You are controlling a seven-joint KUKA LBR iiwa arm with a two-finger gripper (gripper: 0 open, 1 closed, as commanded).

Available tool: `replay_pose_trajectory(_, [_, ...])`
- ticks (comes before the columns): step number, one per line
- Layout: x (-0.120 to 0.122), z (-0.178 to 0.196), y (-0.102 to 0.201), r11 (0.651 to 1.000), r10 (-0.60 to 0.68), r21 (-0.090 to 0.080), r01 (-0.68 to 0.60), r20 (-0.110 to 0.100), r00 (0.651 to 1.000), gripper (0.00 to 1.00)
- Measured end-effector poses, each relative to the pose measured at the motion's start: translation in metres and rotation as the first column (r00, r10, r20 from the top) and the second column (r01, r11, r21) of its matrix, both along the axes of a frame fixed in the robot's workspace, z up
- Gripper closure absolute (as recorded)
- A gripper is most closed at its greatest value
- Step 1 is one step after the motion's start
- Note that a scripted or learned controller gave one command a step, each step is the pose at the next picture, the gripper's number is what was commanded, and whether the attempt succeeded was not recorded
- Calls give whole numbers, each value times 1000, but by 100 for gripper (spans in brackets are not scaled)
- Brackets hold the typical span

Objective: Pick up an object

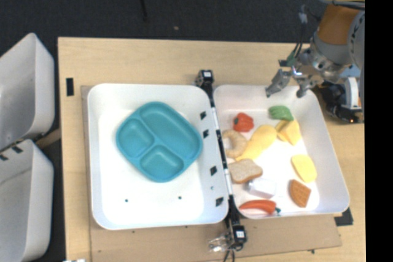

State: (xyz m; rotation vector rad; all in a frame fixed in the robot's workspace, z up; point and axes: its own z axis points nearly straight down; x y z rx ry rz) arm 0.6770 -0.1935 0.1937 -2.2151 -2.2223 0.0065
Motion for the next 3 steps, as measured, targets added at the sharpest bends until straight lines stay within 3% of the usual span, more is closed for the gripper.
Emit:
replay_pose_trajectory(2, [6, -81, -2, 1000, 4, -1, -4, 3, 1000, 0])
replay_pose_trajectory(3, [7, -72, -3, 1000, 8, -4, -8, 4, 1000, 100])
